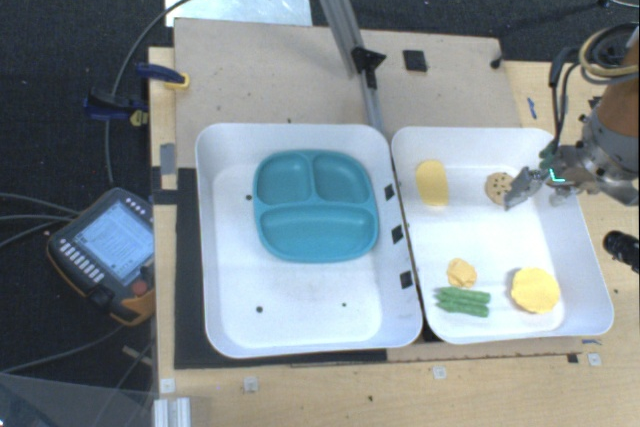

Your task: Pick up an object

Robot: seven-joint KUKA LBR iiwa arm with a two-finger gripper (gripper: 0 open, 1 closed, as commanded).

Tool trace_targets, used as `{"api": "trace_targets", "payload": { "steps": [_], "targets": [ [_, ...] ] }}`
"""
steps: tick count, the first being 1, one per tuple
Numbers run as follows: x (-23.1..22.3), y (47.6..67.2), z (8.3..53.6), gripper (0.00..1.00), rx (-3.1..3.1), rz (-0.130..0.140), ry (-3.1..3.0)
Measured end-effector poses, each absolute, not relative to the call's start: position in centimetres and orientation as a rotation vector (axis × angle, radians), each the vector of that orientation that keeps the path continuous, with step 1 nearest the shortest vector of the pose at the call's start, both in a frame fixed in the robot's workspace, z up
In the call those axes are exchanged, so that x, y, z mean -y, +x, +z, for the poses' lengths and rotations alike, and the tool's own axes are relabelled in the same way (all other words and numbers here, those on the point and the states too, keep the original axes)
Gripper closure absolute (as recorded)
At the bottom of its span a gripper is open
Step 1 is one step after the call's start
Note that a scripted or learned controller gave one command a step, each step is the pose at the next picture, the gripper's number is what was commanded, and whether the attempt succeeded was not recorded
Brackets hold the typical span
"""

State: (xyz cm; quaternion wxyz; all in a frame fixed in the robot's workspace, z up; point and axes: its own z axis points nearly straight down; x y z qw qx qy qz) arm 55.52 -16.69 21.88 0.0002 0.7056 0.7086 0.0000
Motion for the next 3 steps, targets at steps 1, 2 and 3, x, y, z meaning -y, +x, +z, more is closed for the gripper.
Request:
{"api": "trace_targets", "payload": {
  "steps": [1, 2, 3],
  "targets": [
    [16.7, 55.6, 21.9, 0.0, -2.225, 0.001, 2.215],
    [16.1, 55.6, 17.6, 0.0, -2.226, -0.002, 2.219],
    [15.9, 55.7, 13.4, 0.0, -2.224, -0.002, 2.221]
  ]
}}
